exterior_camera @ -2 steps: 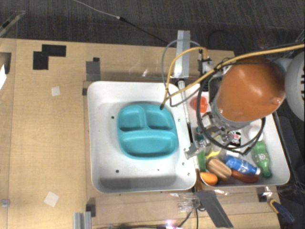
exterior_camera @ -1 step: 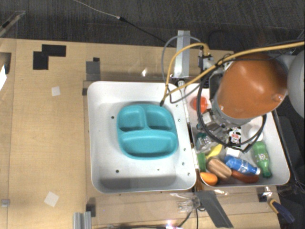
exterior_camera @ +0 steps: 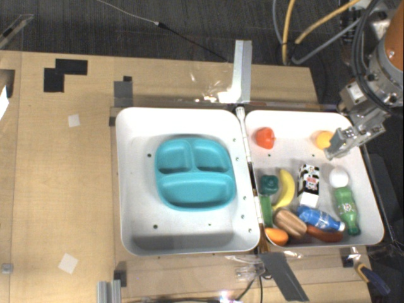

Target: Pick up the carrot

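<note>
One small orange carrot (exterior_camera: 276, 235) lies in the right white bin's (exterior_camera: 372, 194) near-left corner, long axis roughly left-right, crowded against a tan bun (exterior_camera: 290, 221). Grey end effector (exterior_camera: 341, 142) hovers far-right; grip state indeterminate.

Single fixed camera above bench (exterior_camera: 57, 169), slanted downward, both bins (exterior_camera: 132, 188) framed.

Two white bins (exterior_camera: 126, 188), one teal tray (exterior_camera: 192, 172), one banana (exterior_camera: 285, 188), two bottles (exterior_camera: 346, 210), one tomato (exterior_camera: 264, 137).

A teal tray (exterior_camera: 192, 172) is seated in the left bin (exterior_camera: 136, 131); tomato (exterior_camera: 264, 137), banana (exterior_camera: 286, 188) and bottle (exterior_camera: 346, 208) (green) are noted at right.
</note>
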